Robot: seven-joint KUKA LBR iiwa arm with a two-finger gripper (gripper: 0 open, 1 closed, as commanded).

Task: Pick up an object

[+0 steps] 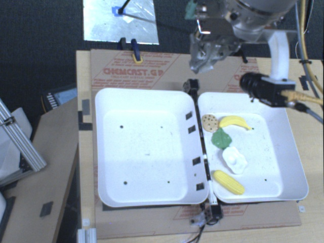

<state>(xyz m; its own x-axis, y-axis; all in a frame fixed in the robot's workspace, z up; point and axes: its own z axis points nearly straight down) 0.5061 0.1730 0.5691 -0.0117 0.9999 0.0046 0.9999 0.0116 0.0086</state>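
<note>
Worktop (66,135) carried two shallow white plastic bins: left bin (142,146), right bin (283,151). My hand (202,62) hung above bins' far edge, carrying nothing; couldn't tell open or closed. Right bin held yellow banana (235,122), yellow corn cob (228,181), white fried egg (234,159), green leaf (221,138), round tan cookie (209,121), clustered near divider.

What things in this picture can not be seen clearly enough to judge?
- Gripper, camera view: blurred, above the bench behind the bins; its state cannot be told.
- Arm, camera view: cut off by the top edge.
- Green item in the right bin: too small to identify; it seems to touch the white piece, but I cannot tell whether they overlap.
- Cookie: lies against the bin's left wall, surface detail too small.
</note>
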